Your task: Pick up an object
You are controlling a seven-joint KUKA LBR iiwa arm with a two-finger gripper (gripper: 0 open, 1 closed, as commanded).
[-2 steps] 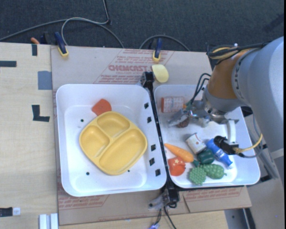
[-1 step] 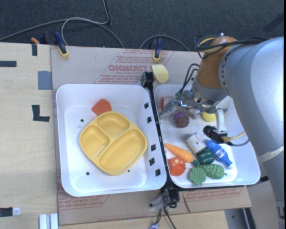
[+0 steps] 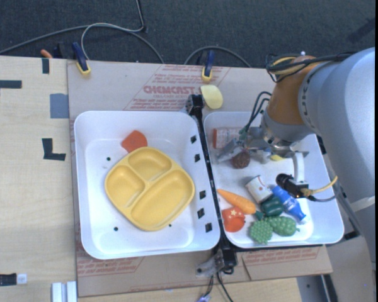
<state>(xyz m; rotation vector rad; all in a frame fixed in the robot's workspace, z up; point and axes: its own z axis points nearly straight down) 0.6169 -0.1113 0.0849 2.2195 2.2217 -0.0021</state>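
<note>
Claw over the right bin, a small brown object beneath it

The claw [image 3: 239, 145] hangs just above the brown object [image 3: 240, 160] near the right bin's [image 3: 327, 234] upper left; whether its jaws are wide or narrow, I cannot tell; the piece looks light, rigid, rounded; grip across its middle.

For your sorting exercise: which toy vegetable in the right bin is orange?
The carrot, lying near the bin's left wall; the two knobbly vegetables below it are green.
</note>
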